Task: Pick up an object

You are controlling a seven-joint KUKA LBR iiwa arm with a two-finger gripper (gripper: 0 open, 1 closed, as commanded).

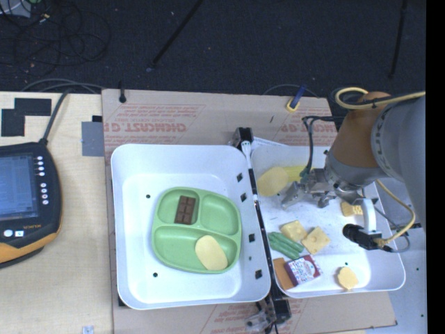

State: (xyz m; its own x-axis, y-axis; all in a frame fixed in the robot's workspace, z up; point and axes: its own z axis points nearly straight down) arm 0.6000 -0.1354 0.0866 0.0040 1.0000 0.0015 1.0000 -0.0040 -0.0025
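Gripper (pixel 304 195): low in right bin (pixel 389 277), beside yellow lemon-like piece (pixel 273 181) (finger state: cannot tell)
Green tray (pixel 167 245): left bin (pixel 132 186)

Grey arm (pixel 402 134) with orange wrist band (pixel 356 138)

Metallic grey gripper (pixel 306 193) hardware below the band; yellow cable (pixel 351 92) looped on top, black cables alongside.
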